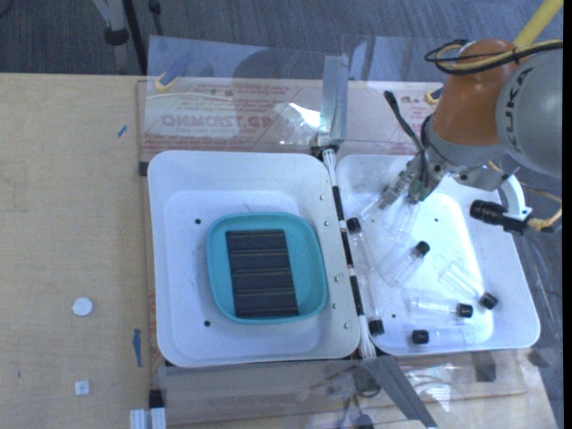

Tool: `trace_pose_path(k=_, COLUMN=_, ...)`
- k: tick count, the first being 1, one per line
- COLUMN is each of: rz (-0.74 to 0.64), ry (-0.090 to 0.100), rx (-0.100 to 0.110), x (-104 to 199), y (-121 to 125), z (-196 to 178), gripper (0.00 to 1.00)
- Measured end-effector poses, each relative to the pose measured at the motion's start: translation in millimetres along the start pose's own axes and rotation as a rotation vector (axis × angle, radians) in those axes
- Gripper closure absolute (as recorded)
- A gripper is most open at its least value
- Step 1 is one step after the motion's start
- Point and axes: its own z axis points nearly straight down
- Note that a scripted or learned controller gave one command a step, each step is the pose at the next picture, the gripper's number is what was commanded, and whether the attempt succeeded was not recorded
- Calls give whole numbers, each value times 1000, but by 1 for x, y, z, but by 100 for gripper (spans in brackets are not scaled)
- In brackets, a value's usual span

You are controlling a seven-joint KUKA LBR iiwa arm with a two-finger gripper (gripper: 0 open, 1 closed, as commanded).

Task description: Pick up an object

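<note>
Nearby: clear vials (438, 307) scattered around gripper (399, 189), right bin (514, 315).

Left bin (170, 239): holds a tray (219, 271) in its middle.
Tray: a ridged block (261, 273) lies in it.
Right bin (509, 280): just beside the left bin; small capped tubes (438, 308) lie scattered in it.
Arm (487, 105): over the right bin's far side.
Gripper (400, 190): points down into the right bin.

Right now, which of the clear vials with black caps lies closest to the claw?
The vial in the middle of the right bin, cap up-right, just below the claw. The other vials lie lower, near the bin's front edge.
</note>
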Motion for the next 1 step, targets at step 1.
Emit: trace_pose_path(k=1, rz=-264, ry=19, rx=13, x=-43, y=-29, z=26, gripper=100)
